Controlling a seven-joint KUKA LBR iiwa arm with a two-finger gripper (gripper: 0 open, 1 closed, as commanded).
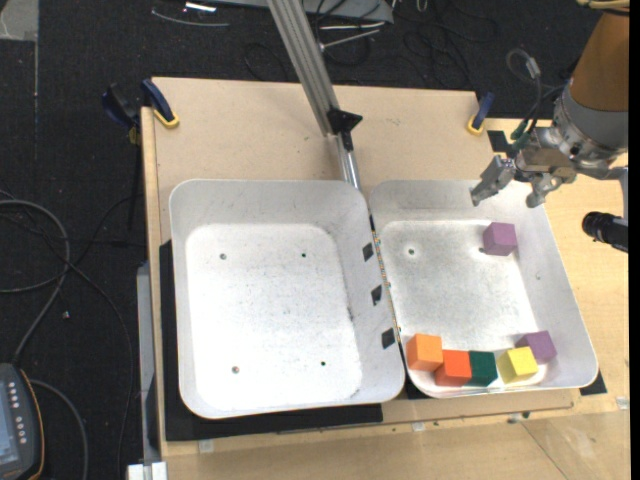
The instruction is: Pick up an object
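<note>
From my seat I have the two-finger gripper (511,185) hovering over the far edge of the right white plastic bin (570,288), its 2 fingers splayed well apart with nothing between them. The nearest candidate is the small purple cube (499,237), lying alone on the bin floor just toward the camera from the gripper and almost directly under it, a touch to the left of the gap's middle. As I judge it, the coming move is mostly a straight descent with a slight shift toward the near side. The cube is roughly square, so no long axis matters; its faces sit a little skewed to the bin walls.

5 other blocks crowd the near rim: an orange cube (426,350), a red-orange cube (456,365), a green cube (483,367), a yellow cube (518,363) and a second purple cube (541,345), touching in a row, harder to grip.

I can read no writing anywhere.
</note>
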